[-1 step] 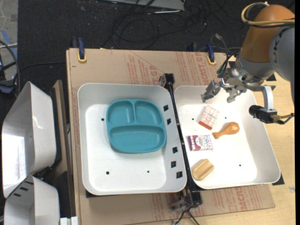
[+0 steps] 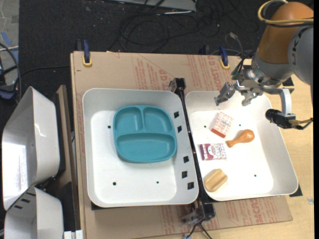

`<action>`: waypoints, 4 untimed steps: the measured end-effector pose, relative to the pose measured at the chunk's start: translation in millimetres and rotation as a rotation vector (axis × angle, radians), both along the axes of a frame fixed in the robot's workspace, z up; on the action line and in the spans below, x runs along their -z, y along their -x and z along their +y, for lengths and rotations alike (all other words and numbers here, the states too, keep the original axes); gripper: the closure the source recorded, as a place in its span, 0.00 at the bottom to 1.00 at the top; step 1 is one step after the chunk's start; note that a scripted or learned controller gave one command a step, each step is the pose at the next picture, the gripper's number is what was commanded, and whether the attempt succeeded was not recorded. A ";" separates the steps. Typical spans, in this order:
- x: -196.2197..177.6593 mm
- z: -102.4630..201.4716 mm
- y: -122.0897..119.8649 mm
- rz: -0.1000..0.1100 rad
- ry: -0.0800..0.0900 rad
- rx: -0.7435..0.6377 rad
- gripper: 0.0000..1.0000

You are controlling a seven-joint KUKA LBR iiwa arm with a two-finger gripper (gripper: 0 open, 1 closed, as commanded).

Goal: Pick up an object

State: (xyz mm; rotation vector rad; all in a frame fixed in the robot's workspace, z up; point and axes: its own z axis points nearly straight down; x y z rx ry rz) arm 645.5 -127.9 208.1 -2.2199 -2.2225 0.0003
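Observation:
Four small objects lie in the right bin (image 2: 279, 148): a red-and-white packet (image 2: 222, 124), an orange drumstick-shaped toy (image 2: 240, 138), a purple-and-white carton (image 2: 213, 151) and a tan bread-like block (image 2: 215, 179). My gripper (image 2: 235, 96) hangs over the bin's far edge, above and behind the packet. Its two fingers stand spread apart with nothing between them.
The left bin (image 2: 97, 148) holds a teal divided plate (image 2: 145, 134). A black hinge strip (image 2: 187, 138) runs between the bins. Cardboard (image 2: 149, 68) lies under both, clamped at the back. White containers (image 2: 27, 138) stand off the bench at the left.

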 end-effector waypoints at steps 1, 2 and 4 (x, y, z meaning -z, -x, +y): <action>60.6 2.7 8.3 0.005 0.000 0.002 0.00; 109.8 1.9 6.8 -0.005 0.004 0.002 0.00; 35.3 9.4 -0.1 -0.006 0.001 -0.003 1.00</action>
